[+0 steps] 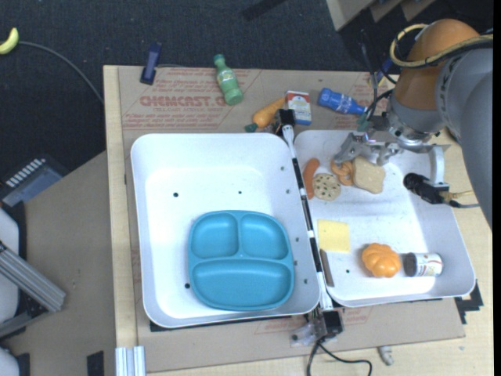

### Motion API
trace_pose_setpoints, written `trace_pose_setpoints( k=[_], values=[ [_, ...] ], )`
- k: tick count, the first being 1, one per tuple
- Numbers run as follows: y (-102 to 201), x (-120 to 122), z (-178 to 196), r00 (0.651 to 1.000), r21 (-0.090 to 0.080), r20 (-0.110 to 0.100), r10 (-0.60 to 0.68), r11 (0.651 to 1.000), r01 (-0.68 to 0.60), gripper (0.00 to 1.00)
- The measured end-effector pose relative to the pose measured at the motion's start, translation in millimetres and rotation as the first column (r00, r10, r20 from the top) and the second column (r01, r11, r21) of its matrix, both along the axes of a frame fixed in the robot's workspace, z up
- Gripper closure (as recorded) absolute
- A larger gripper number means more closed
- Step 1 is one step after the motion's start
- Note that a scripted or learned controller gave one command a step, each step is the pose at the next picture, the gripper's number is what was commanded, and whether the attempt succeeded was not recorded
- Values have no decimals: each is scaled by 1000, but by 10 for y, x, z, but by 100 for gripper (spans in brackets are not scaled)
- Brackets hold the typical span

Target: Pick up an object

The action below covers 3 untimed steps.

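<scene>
Two shallow white bins sit side by side on the cardboard-topped worktop (196, 100). Left bin (156, 178): one blue plastic divided plate (239, 258), nothing else. Right bin (438, 233): a cluster at the far end, namely an orange sausage-shaped toy (311, 176), a round tan seeded cracker-like disc (326, 185), and a pale beige bread-like chunk (369, 177). Nearer the camera lie a flat yellow square sponge (334, 236), an orange pumpkin-shaped toy (380, 260) and a dark cylindrical bottle with a white label (422, 265), the last two touching.

Arm reaches in from the right, orange band above the wrist. Pincer (362, 153) is low over the far end of the right bin, just above and touching the area of the bread-like chunk. Whether its tips are spread or pressed together, I cannot tell; nothing is visibly pinched between them.

Judgement: step in hand is the descent or closing on the beige chunk, the likeliest target. Task not yet done.

Risks:
- Chunk is wide and irregular; the tips may land on top and push rather than straddle it.
- Disc and sausage toy lie just beside the chunk; a closing tip could catch them, giving a double grab or a knock-aside.
- Cluster is near the bin's far wall and the divider; a small sideways error could strike the rim.

Loose on the worktop beyond the bins: green bottle (228, 80), blue bottle (341, 102).
</scene>
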<state>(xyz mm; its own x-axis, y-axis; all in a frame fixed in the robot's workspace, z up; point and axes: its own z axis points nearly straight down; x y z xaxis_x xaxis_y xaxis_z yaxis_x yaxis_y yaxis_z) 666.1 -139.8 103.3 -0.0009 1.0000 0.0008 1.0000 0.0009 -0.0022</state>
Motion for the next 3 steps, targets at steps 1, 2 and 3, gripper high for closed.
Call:
trace_pose_setpoints(
  k=[1,2,3],
  values=[
    [-42,-923,-194,1000,-1,1,-2,1000,2,0],
    [210,-110,-179,1000,-1,5,0,1000,0,0],
    [231,-126,-178,1000,-2,3,-1,1000,1,0]
  ],
)
